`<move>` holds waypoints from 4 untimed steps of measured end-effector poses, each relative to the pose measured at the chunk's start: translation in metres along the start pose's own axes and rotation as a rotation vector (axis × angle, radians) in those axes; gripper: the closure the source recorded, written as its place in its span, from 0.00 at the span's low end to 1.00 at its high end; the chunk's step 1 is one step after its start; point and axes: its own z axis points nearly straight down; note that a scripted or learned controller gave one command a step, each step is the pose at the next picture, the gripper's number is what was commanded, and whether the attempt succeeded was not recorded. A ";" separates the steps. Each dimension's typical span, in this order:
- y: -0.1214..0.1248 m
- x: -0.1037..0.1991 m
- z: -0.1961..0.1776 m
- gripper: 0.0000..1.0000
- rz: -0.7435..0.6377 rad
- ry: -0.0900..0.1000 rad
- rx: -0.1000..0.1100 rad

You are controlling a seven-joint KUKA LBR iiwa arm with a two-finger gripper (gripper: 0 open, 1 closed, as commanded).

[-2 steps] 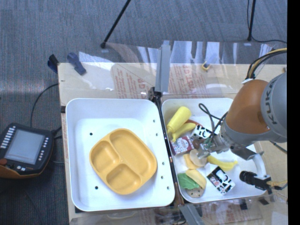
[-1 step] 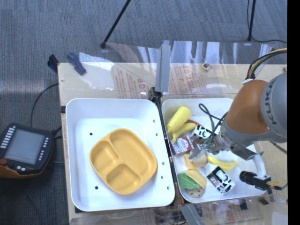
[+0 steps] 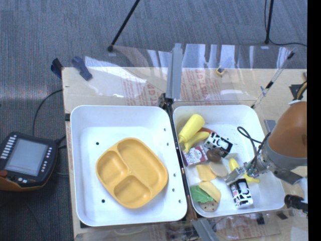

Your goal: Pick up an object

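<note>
Arm low over the right bin [image 3: 261, 119], tool [image 3: 239, 173] down among the toy food.

The tool's tip sits just above a small black-and-white carton [image 3: 243, 193] lying near the bin's front wall; its own body covers the tip, so I cannot tell how it stands or whether it holds anything. A yellow piece [image 3: 233, 163] peeks out beside it, partly covered. A yellow bottle [image 3: 191, 127] lies near the bin's back left. The left bin [image 3: 85, 119] holds a yellow divided plate [image 3: 131, 171]. The arm's orange band [image 3: 296, 124] is cut off at the right.

Bench [image 3: 115, 87] bears two white bins: left bin [image 3: 85, 124], right bin [image 3: 251, 115].
</note>
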 end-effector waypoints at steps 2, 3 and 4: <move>0.036 -0.033 -0.068 1.00 0.161 0.001 -0.001; 0.067 0.022 -0.125 1.00 0.242 0.002 -0.003; 0.065 0.022 -0.123 0.00 0.244 0.002 0.003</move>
